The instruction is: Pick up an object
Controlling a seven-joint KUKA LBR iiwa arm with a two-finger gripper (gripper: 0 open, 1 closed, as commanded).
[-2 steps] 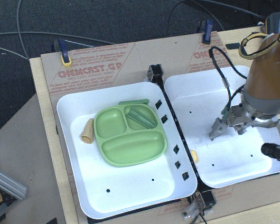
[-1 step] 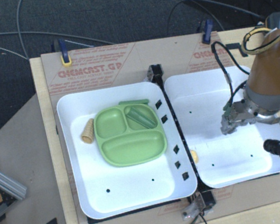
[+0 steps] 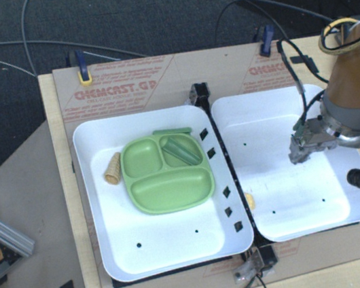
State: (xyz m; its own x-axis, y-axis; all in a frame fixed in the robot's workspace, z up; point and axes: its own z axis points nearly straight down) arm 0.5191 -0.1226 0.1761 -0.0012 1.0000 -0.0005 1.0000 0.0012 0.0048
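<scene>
Claw (image 3: 300, 152) above smooth white right bin (image 3: 304, 221); metallic.

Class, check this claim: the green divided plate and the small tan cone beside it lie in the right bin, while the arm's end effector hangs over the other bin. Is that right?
Not quite. The camera view shows the green divided plate and the tan cone in the left bin. The end effector hangs over the other bin, the right one.

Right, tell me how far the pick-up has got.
Done: nothing looks picked yet. The green divided plate, with a green piece in one compartment, and the tan cone beside it all lie in the left bin. In hand: the gripper is low over the right bin, away from those objects. Left: reaching an object, closing on it and lifting.
</scene>
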